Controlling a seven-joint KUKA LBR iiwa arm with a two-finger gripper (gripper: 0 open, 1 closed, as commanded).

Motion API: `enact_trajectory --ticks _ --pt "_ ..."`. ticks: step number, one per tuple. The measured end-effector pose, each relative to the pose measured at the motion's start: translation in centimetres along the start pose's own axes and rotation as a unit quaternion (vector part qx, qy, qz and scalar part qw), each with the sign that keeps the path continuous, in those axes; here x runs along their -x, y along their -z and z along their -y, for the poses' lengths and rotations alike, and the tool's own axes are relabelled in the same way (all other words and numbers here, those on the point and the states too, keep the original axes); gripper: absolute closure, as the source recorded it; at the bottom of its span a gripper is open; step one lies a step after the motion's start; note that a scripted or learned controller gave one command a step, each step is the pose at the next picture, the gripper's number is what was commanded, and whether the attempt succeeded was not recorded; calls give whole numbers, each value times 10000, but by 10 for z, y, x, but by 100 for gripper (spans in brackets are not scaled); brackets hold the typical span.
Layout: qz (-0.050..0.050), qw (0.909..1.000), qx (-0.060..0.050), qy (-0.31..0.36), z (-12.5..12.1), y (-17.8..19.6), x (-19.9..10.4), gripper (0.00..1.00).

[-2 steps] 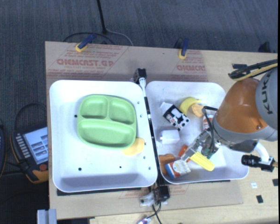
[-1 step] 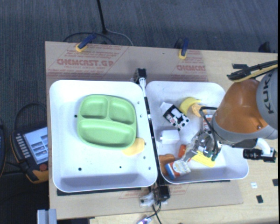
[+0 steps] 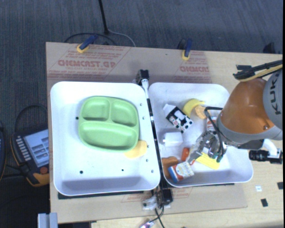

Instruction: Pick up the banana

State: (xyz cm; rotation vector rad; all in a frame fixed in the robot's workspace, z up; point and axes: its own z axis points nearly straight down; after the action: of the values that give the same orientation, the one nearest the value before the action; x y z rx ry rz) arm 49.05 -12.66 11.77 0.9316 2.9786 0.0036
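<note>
A yellow, curved piece that looks like the banana (image 3: 137, 149) lies in the left bin (image 3: 61, 127), against the lower right corner of the green divided plate (image 3: 109, 122). My gripper (image 3: 208, 148) hangs low over the right bin (image 3: 237, 172), far to the right of the banana. It sits just above a flat yellow item (image 3: 209, 162) and beside a small orange object (image 3: 185, 153). The arm's orange band (image 3: 244, 109) hides part of the right bin's far side.
The right bin holds several things: a yellow rounded toy (image 3: 194, 107), a black-and-white item (image 3: 178, 118), a white block (image 3: 172, 138) and a small carton (image 3: 181, 170) by the front wall. A ridge (image 3: 152, 127) divides the two bins.
</note>
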Motion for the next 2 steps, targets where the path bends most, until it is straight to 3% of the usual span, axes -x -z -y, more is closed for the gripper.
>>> enact_trajectory --ticks 2 --pt "9 10000 7 -2 -1 19 1 100"
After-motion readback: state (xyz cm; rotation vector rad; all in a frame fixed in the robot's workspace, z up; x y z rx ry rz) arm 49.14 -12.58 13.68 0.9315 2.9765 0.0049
